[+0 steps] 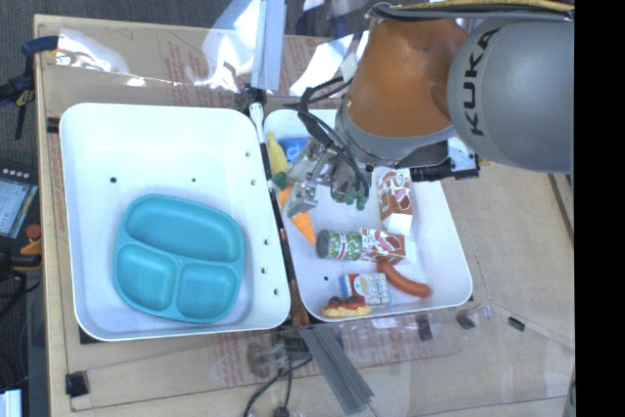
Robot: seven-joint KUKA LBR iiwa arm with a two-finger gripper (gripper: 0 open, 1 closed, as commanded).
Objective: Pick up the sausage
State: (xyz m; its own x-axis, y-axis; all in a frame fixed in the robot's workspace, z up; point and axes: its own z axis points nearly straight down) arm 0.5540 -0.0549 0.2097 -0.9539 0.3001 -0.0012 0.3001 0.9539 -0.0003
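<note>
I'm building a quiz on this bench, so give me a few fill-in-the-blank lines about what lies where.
1. The sausage lies in the ____ bin.
2. The divided tray in the left bin is ____ in colour.
3. The pincer hangs over the ____ bin.
4. The band above the arm's wrist is ____.

Missing words: right; blue; right; orange

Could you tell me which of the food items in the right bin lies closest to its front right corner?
The sausage: the reddish-orange link lying nearest that corner, just right of the small packet. The bottle and carrot lie farther back, closer to the gripper.
</note>
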